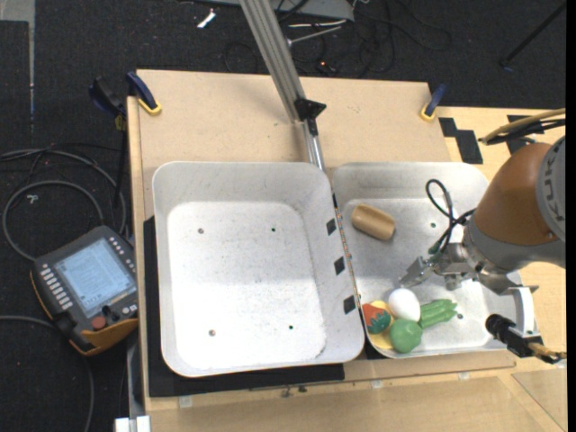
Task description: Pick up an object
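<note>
Two white bins sit on the bench; the gripper hangs with fingers apart in the right bin. At its 7 o'clock lies a white egg, probably light, smooth and slippery, best pinched across the middle.

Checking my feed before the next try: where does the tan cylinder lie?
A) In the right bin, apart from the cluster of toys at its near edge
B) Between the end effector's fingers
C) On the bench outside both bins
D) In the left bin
A: the tan cylinder lies alone in the upper part of the right bin, away from the white egg and green toys.
</note>
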`<state>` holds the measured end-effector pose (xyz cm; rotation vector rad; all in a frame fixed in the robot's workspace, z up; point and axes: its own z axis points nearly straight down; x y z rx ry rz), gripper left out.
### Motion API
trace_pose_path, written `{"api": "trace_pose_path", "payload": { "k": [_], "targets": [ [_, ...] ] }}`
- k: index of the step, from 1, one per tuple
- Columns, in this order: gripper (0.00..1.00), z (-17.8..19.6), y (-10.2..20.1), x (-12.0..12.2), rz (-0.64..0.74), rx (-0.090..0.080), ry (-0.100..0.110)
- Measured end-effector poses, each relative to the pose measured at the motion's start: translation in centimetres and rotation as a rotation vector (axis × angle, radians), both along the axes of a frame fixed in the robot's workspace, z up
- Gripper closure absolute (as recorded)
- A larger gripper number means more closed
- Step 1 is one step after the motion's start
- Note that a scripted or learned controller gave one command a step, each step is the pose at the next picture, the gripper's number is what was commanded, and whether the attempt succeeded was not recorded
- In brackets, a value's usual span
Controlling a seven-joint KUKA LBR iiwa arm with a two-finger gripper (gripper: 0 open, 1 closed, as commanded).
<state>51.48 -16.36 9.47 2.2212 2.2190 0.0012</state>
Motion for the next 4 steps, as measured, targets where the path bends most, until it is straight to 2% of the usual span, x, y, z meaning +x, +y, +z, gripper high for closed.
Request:
{"api": "trace_pose_path", "payload": {
  "k": [1, 4],
  "targets": [
    [1.00, 1.1, 0.0, 0.1, 0.000, 0.000, -0.002],
    [1.00, 13.8, 0.3, 1.1, 0.004, -0.001, -0.004]
  ]
}}
